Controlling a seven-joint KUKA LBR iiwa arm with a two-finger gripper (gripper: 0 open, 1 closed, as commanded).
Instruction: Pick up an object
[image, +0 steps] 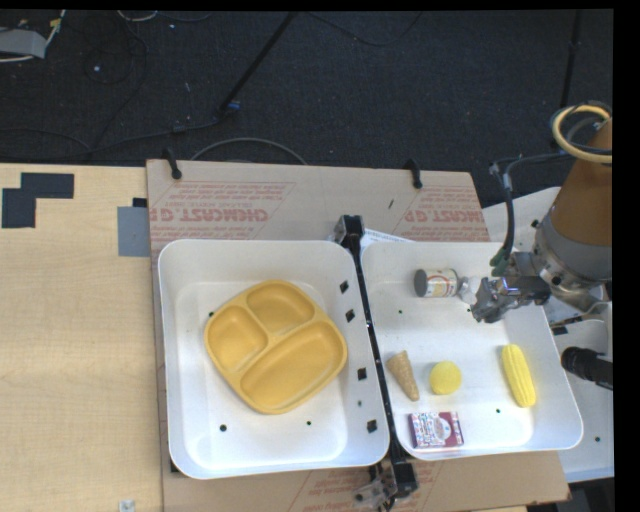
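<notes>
The arm (582, 215) showed an orange band above a grey wrist, topped by a yellowish ring. A dark cable looped beside it. The gripper (492, 298) was small, metallic and dark, perhaps with bluish fittings.

Left bin (190, 300): white plastic, smooth, slight sheen on the rim. Right bin (560, 425): same white plastic, same finish. Divided plate (275, 345) in the left bin: yellow plastic, smooth, semi-gloss. Corn cob (517, 375), near right: yellow, bumpy surface, plastic-looking. Ball (446, 378): yellow, smooth, matt. Cone (404, 373): tan, ridged texture. Packet (435, 429), near edge: printed, glossy wrapper. Small jar (438, 283), far side: dark lid, paper-like label. Board (300, 205) beneath the bins: brown cardboard, matt, red print. Bench (70, 350), left: pale wood-grain, matt. Gripper (487, 303): dull grey metal.
</notes>
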